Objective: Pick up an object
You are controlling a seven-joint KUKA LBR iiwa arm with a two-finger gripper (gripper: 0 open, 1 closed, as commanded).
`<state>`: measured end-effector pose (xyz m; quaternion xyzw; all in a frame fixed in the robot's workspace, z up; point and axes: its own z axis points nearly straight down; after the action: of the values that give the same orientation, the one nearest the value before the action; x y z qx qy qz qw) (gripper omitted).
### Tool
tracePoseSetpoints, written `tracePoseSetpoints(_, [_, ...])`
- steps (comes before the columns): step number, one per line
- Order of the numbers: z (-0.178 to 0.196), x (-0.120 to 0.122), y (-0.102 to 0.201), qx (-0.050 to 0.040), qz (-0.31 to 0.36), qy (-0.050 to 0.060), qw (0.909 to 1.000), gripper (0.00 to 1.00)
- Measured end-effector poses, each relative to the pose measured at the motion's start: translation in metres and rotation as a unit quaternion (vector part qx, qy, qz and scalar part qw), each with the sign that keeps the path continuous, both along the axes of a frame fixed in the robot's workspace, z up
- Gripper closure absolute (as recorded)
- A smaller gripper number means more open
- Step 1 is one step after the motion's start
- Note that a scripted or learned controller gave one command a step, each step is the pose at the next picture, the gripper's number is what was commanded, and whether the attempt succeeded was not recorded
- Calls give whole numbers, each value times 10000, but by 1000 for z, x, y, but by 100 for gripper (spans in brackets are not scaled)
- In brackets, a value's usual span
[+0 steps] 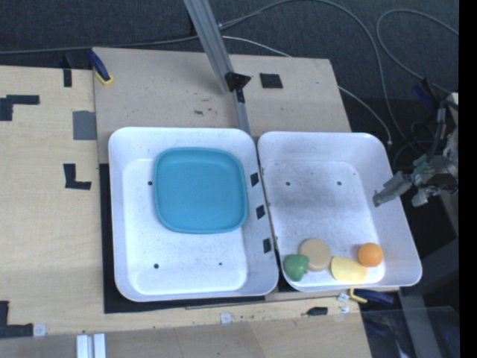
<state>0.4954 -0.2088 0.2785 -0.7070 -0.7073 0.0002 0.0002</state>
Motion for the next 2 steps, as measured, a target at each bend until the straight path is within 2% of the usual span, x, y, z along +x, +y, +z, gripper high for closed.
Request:
tracePoseSetpoints(1, [-61,3,-1,4,0,10,10000,0])
tracePoseSetpoints(2, [-106,9,5,2,3,5,10000,0])
